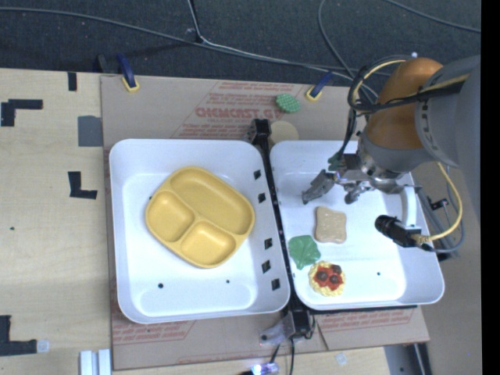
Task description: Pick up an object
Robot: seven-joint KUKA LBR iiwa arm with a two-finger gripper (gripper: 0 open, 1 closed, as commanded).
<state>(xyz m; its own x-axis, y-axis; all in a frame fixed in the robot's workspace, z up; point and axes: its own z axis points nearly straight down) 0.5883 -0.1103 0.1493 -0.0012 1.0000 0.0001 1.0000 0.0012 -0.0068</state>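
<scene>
Tool (334,191) hovering right of centre in the frame, fingers spread apart and gripping nothing, just above the tan bread slice (330,226) in the right bin (422,283).

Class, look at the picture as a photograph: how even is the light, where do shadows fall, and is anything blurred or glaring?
Camera view: light is even and soft; the white bins are bright without harsh glare; the yellow tray casts a faint shadow; the claw throws a soft shadow on the bin floor; the whole picture is slightly soft, with fine detail on the small toy foods unclear.
</scene>
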